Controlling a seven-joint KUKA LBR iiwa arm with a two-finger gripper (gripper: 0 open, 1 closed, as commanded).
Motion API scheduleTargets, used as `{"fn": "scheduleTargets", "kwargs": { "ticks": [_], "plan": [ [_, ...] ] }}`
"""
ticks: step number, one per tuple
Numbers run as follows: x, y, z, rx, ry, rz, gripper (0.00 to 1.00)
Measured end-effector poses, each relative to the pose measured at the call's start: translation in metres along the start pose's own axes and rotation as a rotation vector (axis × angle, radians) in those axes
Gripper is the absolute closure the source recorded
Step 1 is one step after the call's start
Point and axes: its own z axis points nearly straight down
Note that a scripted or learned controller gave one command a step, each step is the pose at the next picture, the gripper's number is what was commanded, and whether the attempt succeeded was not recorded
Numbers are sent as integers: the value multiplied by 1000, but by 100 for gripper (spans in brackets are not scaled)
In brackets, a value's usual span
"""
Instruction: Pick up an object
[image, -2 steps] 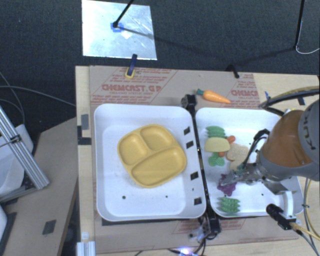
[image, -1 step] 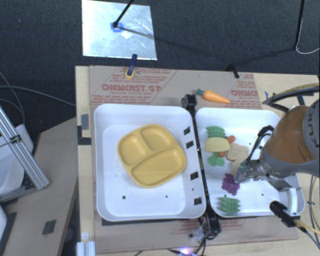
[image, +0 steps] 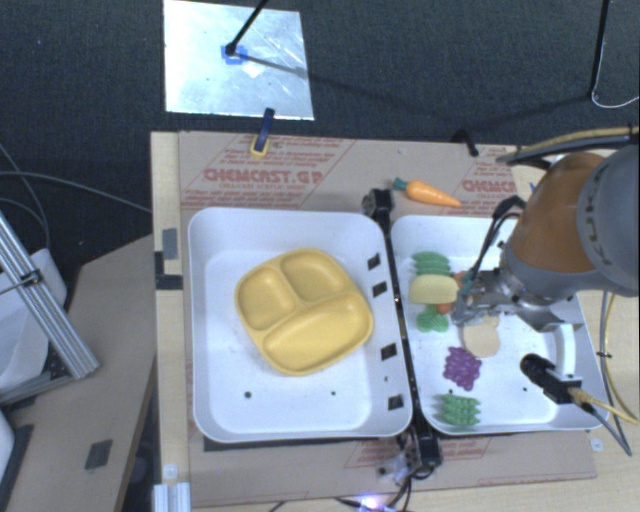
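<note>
Over the right bin (image: 590, 415), my tool (image: 468, 305) sits low among the toy foods; I cannot tell its state from this angle. Just left of it lies a yellow piece (image: 432, 289), with a green piece (image: 431, 263) above and another green piece (image: 433, 321) below. A pale round piece (image: 483, 341) lies just beneath the tool, purple grapes (image: 462, 367) lower. The left bin (image: 215, 400) holds a yellow divided plate (image: 303, 310). A carrot (image: 430, 194) rests on the bench (image: 300, 170) outside both bins.
</note>
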Motion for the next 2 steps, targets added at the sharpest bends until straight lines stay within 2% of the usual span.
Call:
{"fn": "scheduleTargets", "kwargs": {
  "ticks": [1, 2],
  "plan": [
    [65, -45, -43, 5, 4, -2, 100],
    [60, -43, -51, 4, 2, 2, 100]
  ]
}}
